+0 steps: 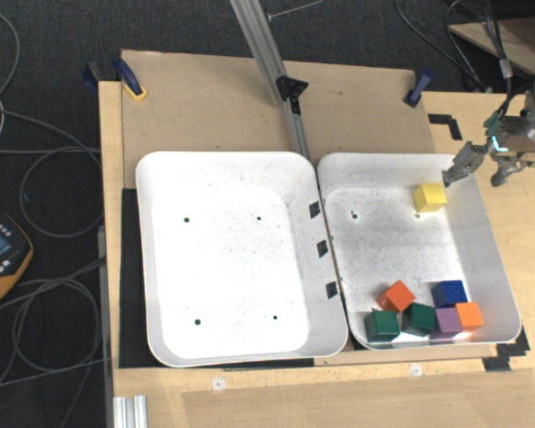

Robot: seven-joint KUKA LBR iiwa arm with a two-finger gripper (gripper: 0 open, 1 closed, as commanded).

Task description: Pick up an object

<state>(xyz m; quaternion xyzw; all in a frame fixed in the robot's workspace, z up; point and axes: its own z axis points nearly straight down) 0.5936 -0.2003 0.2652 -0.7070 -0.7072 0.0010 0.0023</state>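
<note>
A yellow block (430, 197) lies alone in the upper part of the right bin (374, 239). Several blocks cluster in that bin's lower right corner: an orange-red one (396, 296), two green ones (383, 325) (421, 316), a blue one (448, 293), a purple one (448, 320) and an orange one (469, 315). My gripper (481, 169) hovers over the bin's upper right rim, just right of and above the yellow block. Its fingers (460, 165) are spread apart with nothing between them.
The left bin (223, 257) sits beside the right one, with black clips along the shared edge. A grey metal pole (263, 52) slants down from the top to the bins' junction. Blue clamps (129, 80) hold the board's back corners. Cables lie on the floor at left.
</note>
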